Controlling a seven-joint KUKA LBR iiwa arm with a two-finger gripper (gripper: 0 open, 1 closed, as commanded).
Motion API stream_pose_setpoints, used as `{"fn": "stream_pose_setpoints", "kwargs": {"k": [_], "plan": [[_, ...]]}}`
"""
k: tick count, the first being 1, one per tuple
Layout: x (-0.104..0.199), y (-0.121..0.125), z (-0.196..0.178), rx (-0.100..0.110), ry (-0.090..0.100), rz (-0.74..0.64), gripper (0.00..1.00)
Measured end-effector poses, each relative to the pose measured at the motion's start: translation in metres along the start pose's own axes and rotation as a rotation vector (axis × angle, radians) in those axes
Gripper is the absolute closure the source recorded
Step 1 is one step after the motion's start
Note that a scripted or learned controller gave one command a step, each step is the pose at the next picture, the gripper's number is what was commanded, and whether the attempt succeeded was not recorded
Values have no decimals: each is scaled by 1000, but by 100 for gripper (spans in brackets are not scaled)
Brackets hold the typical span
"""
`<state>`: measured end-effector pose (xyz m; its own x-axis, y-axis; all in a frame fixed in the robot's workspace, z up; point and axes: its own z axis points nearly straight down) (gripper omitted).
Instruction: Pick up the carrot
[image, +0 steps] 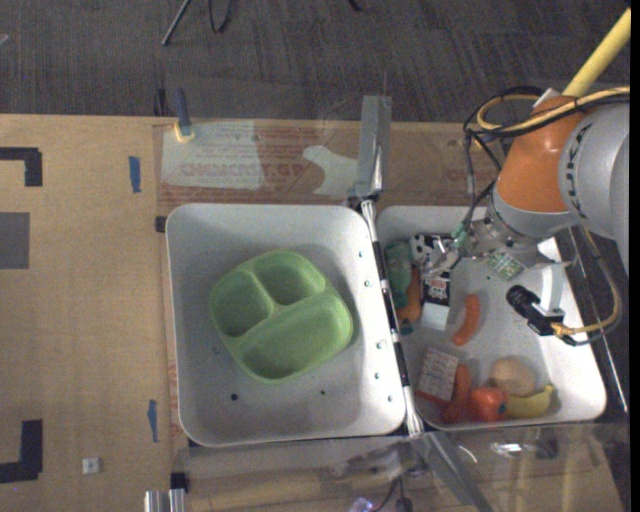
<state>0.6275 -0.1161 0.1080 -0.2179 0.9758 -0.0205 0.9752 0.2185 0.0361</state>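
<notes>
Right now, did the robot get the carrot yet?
Not yet. Done: the arm has reached into the right bin, and its hand hovers near the bin's upper left. In hand: nothing that I can see. Left: the orange carrot lies by the bin's left wall, just beside the hand, and it must be grabbed and lifted. The green plate sits in the left bin.

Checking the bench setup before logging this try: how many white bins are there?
2. The left bin holds a green divided plate. The right bin holds the food items, with the gripper above its far left part.
</notes>
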Motion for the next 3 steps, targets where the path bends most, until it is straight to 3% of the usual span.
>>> {"fn": "stream_pose_setpoints", "kwargs": {"k": [1, 2, 3], "plan": [[-9, 33, 3, 54, 16, -232, 0], [58, -2, -79, 33, 22, -91, 0], [18, -40, 8, 28, 17, -105, 0]]}}
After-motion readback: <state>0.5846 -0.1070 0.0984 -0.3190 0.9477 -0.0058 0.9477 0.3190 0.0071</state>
